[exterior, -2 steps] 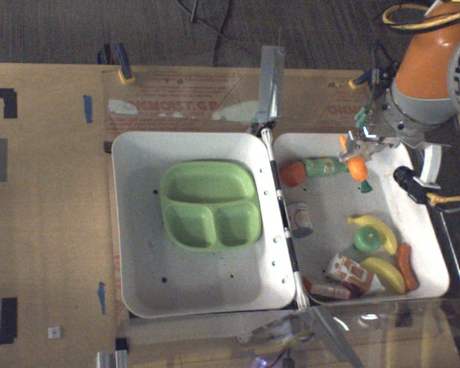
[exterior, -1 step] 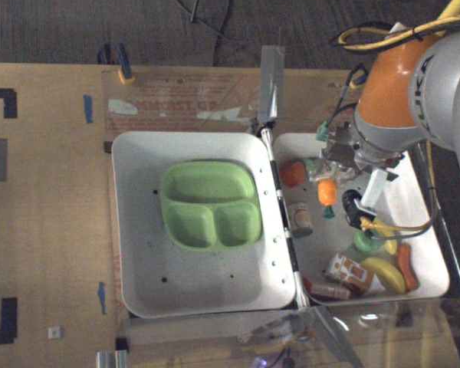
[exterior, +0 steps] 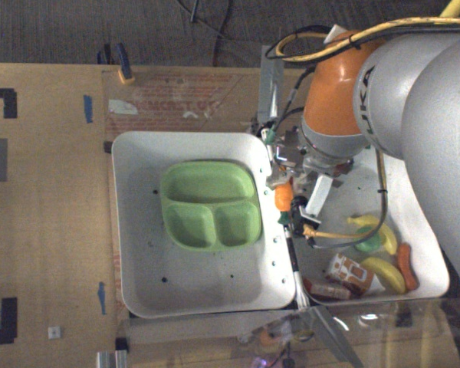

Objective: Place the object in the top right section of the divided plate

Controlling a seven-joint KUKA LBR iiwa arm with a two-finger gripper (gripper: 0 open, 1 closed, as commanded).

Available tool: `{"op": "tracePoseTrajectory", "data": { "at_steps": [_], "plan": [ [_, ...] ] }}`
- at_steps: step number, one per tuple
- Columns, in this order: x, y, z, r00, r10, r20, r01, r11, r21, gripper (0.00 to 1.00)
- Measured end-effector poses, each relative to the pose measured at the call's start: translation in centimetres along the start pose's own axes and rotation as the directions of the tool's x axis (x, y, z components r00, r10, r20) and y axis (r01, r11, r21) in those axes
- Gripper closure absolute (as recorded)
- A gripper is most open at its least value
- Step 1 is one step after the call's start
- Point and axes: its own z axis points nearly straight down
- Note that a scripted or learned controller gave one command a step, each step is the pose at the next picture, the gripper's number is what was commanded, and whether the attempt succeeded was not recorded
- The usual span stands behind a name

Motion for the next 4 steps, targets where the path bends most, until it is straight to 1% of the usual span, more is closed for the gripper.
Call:
{"op": "tracePoseTrajectory", "data": {
  "at_steps": [1, 2, 3, 4],
  "plan": [
    [7.5, -2.4, 1.5, 0.998, 0.071, 0.000, -0.071, 0.997, -0.002, 1.00],
    [14.2, -5.3, -1.4, 0.989, -0.148, 0.001, 0.148, 0.989, -0.004, 1.00],
    [14.2, -5.3, -1.4, 0.989, -0.148, 0.001, 0.148, 0.989, -0.004, 0.00],
    [14.2, -5.2, -2.4, 0.989, -0.149, 0.000, 0.149, 0.989, -0.006, 1.00]
  ]
}}
